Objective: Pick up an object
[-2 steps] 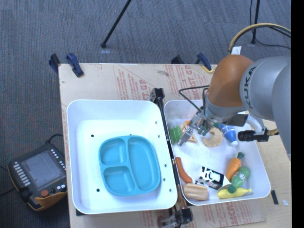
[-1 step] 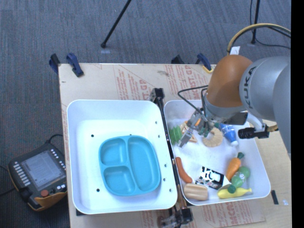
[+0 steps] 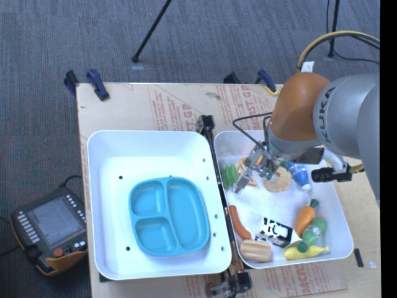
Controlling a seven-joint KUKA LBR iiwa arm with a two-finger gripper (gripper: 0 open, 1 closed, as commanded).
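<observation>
Cardboard-topped bench (image 3: 155, 104) on grey carpet, gripper (image 3: 247, 177) fingers spread inside right bin (image 3: 345, 228) among toy foods, blue divided plate (image 3: 169, 215) in left bin (image 3: 99, 228) beyond them.

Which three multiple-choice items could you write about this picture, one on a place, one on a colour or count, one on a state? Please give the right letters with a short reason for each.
1. Where does the claw hang?
A. Over the right bin
B. Over the left bin
C. Over the floor

2. What colour is the divided plate?
A. Red
B. Light blue
C. Yellow

3. How does the hot dog lie?
A. Between the claw's fingers
B. On the divided plate
C. Flat on the right bin's floor

Key: 1 A, the claw is above the right bin. 2 B, the plate in the left bin is light blue. 3 C, it lies by the bin's left wall, apart from the claw.
</observation>
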